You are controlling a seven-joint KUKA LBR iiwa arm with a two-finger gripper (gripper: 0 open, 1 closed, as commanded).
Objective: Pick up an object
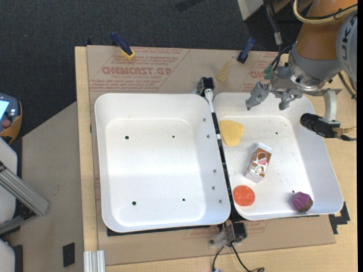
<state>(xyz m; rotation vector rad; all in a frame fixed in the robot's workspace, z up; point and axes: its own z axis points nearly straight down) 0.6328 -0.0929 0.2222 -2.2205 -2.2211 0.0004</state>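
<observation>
Two white bins side by side on a cardboard-covered bench [142, 67]. Left bin [108, 152] bare. Right bin [323, 163] holding a yellow piece [231, 132] near the divider, a small carton [258, 162] in the middle, an orange disc [244, 195] and a purple ball [302, 200] along the near edge. Gripper [271, 98] over the far rim, fingers spread apart, gripping nothing.

Two smooth, glossy white plastic bins [108, 152] rest on matt brown cardboard [164, 64] printed in red
</observation>
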